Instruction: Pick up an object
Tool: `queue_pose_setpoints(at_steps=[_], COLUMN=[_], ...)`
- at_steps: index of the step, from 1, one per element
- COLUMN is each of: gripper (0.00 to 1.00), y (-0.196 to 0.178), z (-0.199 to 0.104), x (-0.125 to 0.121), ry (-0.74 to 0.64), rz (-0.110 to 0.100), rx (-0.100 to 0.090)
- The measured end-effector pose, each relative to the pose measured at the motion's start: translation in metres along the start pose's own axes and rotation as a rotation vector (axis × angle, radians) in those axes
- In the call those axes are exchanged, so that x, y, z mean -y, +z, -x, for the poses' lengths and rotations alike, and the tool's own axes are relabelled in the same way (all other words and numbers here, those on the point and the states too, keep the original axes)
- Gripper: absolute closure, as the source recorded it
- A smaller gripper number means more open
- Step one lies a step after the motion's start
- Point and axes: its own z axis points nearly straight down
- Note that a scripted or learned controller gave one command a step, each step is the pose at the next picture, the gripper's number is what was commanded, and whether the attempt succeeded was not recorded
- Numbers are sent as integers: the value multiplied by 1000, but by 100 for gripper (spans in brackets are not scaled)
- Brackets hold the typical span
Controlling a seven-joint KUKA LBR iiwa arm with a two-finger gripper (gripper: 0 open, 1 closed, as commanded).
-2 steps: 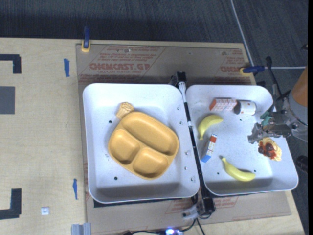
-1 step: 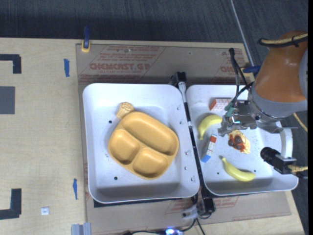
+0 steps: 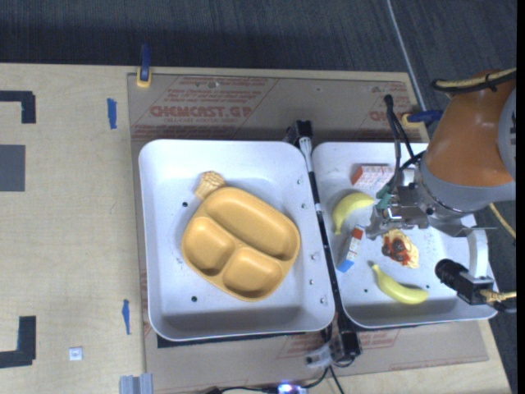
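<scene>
While hanging low over the shallow white right bin (image 3: 328,158), near the right edge of the table, points the grey two-finger gripper (image 3: 399,213) downward, just above a crumpled brown, red and yellow packet (image 3: 402,249). Cannot tell whether open or closed, and cannot see anything held.

Probably chosen as target: the packet, lying closest below, in the middle of that bin. Lying just beside it, toward the near edge of the table, a yellow plastic banana (image 3: 399,286); on the other side a yellow-green curved fruit (image 3: 351,208), a small red and white carton (image 3: 371,173) and a little red and blue tube (image 3: 351,249) along the inner wall. Well apart, in the white left bin (image 3: 164,245), a large yellow compartment tray (image 3: 239,240) with a small tan ribbed piece (image 3: 210,183) touching its far corner. Crowded on the right side, so likely placed there to offer many grasp choices.
</scene>
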Motion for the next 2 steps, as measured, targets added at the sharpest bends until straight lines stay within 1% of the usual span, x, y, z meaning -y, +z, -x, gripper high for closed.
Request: queue_pose_setpoints(at_steps=[1, 2], gripper=[100, 100], y=[15, 5], z=[32, 31], x=[17, 16], ry=[0, -1], rz=[0, 5], rx=[1, 1])
